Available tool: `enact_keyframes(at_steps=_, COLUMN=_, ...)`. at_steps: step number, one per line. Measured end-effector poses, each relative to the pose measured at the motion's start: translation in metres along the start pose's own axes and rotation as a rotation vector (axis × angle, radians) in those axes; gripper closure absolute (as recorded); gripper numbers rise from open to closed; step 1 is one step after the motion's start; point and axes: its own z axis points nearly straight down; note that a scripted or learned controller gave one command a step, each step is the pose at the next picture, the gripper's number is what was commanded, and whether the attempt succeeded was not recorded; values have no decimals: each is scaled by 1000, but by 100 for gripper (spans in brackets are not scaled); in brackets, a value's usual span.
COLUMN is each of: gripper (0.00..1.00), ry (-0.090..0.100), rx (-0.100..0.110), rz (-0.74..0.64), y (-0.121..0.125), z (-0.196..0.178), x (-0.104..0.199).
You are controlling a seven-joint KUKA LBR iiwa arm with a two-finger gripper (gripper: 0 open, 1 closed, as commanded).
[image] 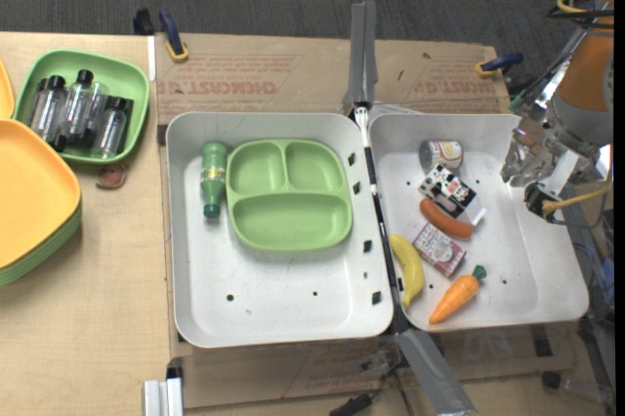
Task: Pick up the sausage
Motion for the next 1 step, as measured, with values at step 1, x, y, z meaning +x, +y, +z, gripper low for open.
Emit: enact_keyframes(at_steps=1, gripper=100, ry=0, rx=0, rz=108, y=23, z=-13, x=21)
